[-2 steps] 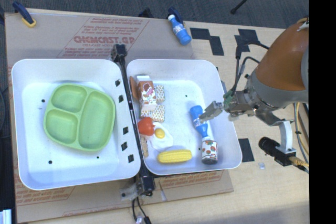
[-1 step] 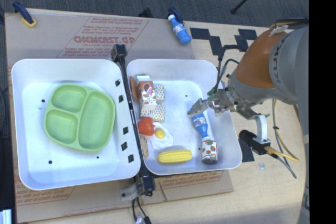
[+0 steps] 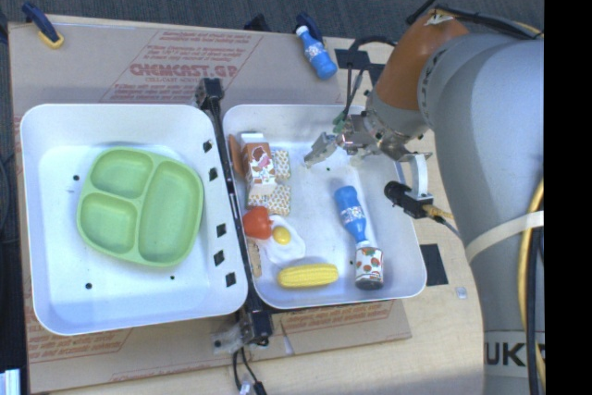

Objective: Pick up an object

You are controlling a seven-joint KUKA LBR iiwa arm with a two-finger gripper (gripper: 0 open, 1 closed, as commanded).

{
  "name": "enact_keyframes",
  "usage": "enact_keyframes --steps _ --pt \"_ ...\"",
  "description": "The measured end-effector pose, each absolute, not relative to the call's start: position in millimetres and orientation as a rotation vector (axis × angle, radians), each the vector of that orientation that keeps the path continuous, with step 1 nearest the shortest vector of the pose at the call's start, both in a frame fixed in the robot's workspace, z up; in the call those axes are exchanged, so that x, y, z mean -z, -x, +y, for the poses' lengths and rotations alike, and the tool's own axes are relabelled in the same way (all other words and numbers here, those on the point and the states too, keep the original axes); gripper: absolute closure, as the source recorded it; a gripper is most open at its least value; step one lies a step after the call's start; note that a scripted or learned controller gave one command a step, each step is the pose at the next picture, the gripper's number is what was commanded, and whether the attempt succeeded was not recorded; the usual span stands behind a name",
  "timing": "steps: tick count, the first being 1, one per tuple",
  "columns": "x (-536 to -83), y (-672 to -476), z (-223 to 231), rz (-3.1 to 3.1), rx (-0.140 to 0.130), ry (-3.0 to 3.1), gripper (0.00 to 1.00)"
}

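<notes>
**End effector over right bin, nothing pinched**

End effector point(image 3: 324, 150) low over upper part of right bin point(image 3: 407, 277), metallic fingers spread, nothing between them. Grey arm point(image 3: 481, 106) with orange band point(image 3: 412, 60) entering from right.

Right bin contents: blue bottle point(image 3: 351, 215), smooth plastic, white cap, lying lengthwise just below and right of end effector; small spotted jar point(image 3: 368, 265) touching bottle's lower end; yellow corn cob point(image 3: 308, 275), ribbed, along front wall; fried egg toy point(image 3: 282, 239), white with yellow yolk; red tomato-like piece point(image 3: 257, 222) touching egg; printed carton point(image 3: 262, 165) and patterned flat packet point(image 3: 271, 196) near left wall. Labels too small to read.

Left bin point(image 3: 37, 199): glossy green divided plate point(image 3: 141, 207), three compartments.

Cardboard point(image 3: 139, 60) under bins, red print "CHEMCAST GP". Second blue bottle point(image 3: 317, 54) lying on tabletop point(image 3: 444, 310) behind right bin. "UK" legible on arm base.
</notes>
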State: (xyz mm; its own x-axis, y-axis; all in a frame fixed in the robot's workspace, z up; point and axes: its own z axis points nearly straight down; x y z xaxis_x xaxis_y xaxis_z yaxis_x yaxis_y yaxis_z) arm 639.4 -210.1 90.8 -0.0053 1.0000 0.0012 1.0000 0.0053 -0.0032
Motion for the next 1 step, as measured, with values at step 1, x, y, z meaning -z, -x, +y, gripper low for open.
enact_keyframes --steps 1 --pt "-102.4 -640.5 -210.0 -2.231 -0.001 2.209 1.00"
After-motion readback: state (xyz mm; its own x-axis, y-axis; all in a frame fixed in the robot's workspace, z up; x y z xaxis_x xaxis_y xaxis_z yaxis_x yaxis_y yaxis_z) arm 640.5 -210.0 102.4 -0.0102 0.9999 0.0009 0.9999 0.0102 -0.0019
